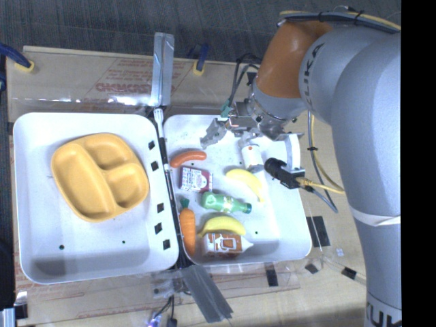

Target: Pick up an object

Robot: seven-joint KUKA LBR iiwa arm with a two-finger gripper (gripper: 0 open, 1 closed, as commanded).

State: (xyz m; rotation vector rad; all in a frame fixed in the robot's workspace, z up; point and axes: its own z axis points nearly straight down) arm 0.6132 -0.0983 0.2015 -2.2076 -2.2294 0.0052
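The right bin (293,240) holds several small items. A red-brown sausage (187,157) lies at its upper left, with a red packet (195,178) just below it. A green bottle (225,202) lies on its side in the middle. One yellow banana (245,181) sits to the right and another banana (221,225) lies lower. An orange carrot (187,229) rests along the left wall beside an orange carton (223,244). My gripper (231,142) hangs over the bin's upper part, open, with nothing between its fingers. One finger (211,133) points toward the sausage.
The left bin (41,251) carries a yellow divided plate (100,176). A metal divider (163,67) runs between the bins at the back. The grey arm and its orange band (289,60) cover the right bin's upper right corner.
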